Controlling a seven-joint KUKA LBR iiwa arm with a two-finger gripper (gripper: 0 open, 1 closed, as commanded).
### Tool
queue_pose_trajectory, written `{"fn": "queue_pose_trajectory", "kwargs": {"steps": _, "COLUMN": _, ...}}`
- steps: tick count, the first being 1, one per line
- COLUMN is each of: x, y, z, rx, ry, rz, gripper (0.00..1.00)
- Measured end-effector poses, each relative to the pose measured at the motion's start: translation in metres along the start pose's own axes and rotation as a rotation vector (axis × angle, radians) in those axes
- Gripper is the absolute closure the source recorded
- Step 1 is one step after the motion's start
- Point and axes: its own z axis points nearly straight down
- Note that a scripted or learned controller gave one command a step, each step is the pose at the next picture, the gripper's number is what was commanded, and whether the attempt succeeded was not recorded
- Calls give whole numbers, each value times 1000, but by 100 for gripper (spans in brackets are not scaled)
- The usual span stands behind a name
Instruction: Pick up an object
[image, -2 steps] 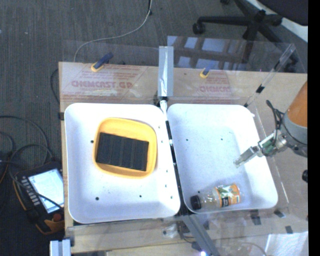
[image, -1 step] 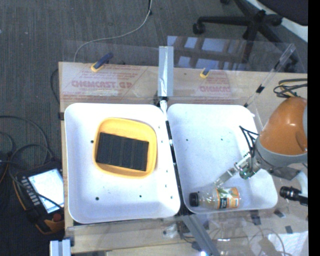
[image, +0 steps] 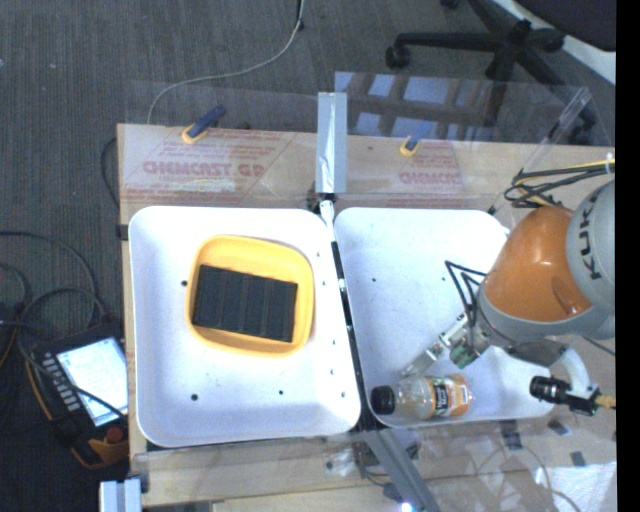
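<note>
— What's readable from your end?

— On the far board (image: 215, 170) I read "CHEMCAST GP" in red, and "KU" on the arm (image: 560, 275) at right.

— Bins?

— The left bin (image: 160, 330) holds a yellow dish (image: 252, 252) with a dark slab (image: 245, 303) in it. In the right bin (image: 420, 250), a bottle (image: 425, 397) with an orange label, unreadable, lies at the near edge.

— The gripper (image: 455, 345)?

— Just above the bottle; I can't tell its state.

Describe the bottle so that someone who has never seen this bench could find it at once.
Look at the right white bin, the one under the grey and orange arm. Go to its near edge, where the bottle lies on its side, just below the gripper. It is clear plastic with a black cap and an orange label, unlike the yellow dish in the left bin.
</note>
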Motion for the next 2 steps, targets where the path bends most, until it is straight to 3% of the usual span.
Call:
{"fn": "queue_pose_trajectory", "kwargs": {"steps": 1, "x": -66, "y": -9, "z": -64, "rx": 14, "ry": 17, "rz": 235, "gripper": 0}}
{"fn": "queue_pose_trajectory", "kwargs": {"steps": 2, "x": -22, "y": -5, "z": 1, "rx": 2, "ry": 4, "rz": 163, "gripper": 0}}
